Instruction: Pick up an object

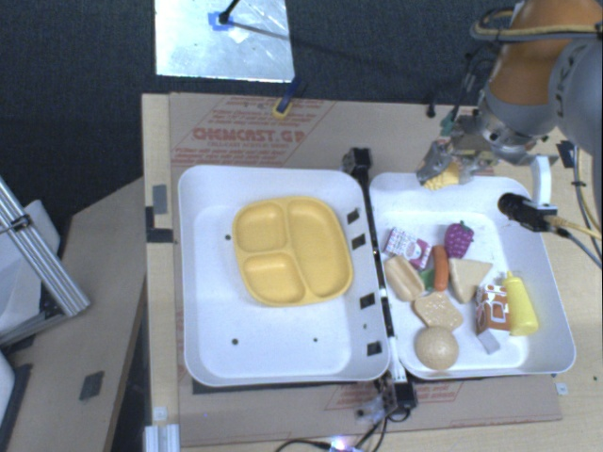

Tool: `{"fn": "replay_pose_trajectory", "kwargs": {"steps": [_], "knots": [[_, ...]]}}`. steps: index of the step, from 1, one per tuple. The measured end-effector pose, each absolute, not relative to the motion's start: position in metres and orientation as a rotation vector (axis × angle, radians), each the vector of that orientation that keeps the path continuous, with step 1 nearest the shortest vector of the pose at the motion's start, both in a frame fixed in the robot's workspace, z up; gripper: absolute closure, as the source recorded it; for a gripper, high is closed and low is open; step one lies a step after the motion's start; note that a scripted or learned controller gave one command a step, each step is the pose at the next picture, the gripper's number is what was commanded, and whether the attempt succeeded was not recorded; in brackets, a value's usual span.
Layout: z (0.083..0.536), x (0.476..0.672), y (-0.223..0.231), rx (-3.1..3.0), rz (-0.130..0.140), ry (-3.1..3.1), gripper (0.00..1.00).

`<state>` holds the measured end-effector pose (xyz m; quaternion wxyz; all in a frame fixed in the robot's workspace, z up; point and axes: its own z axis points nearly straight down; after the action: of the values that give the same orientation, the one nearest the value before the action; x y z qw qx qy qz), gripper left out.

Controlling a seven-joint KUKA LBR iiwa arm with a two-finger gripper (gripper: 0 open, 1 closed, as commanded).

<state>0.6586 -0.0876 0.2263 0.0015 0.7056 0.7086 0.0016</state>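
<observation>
Gripping a small, glossy yellow plastic piece (443, 178), the metal hand (447, 163) above the right bin's (556, 347) far edge.

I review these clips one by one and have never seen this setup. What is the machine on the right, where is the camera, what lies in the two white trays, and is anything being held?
One fixed camera looks down at a slant. The grey arm with an orange band is a robot reaching in from the right. Its two-finger gripper hangs over the far edge of the right white bin, with a small yellow object between its fingers. That bin holds toy food: a purple grape bunch, a hot dog in a bun, a yellow bottle, a round tan bun. The left white bin holds a yellow divided plate.
</observation>
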Motion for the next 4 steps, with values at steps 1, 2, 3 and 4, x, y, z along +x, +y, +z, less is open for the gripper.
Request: {"fn": "replay_pose_trajectory", "kwargs": {"steps": [1,2,3,4], "knots": [[0.233,0.624,-0.037,2.213,0.002,2.231,1.0],[0.226,0.604,0.009,2.214,-0.001,2.232,1.0],[0.215,0.573,0.047,2.215,-0.002,2.233,1.0],[0.211,0.538,0.086,2.215,-0.002,2.233,1.0]]}}
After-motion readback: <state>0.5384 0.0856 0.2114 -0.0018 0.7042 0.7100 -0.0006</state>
